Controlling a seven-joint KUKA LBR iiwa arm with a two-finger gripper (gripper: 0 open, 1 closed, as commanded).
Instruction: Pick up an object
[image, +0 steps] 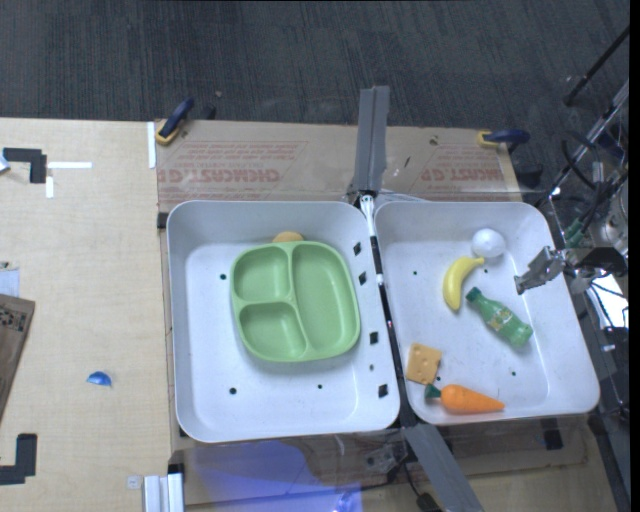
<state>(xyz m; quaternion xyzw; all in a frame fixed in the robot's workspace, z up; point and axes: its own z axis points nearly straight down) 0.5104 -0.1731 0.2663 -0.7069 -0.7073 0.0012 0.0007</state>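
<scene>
Banana (458, 281), bottle (499, 317), white ball (487, 241), cheese slice (424, 363) and carrot (468, 400) all lie in the right bin (560, 400). The banana sits just near-left of the ball, with the bottle just right of it. The hand (537, 272) hangs at the bin's right edge, near the bottle, holding nothing. A green divided plate (296, 300) rests in the left bin (200, 400) on the bench (80, 300).

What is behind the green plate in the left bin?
A small yellow-orange thing peeks out over the far edge of the green plate. The plate covers most of it, so I cannot tell what it is.
</scene>
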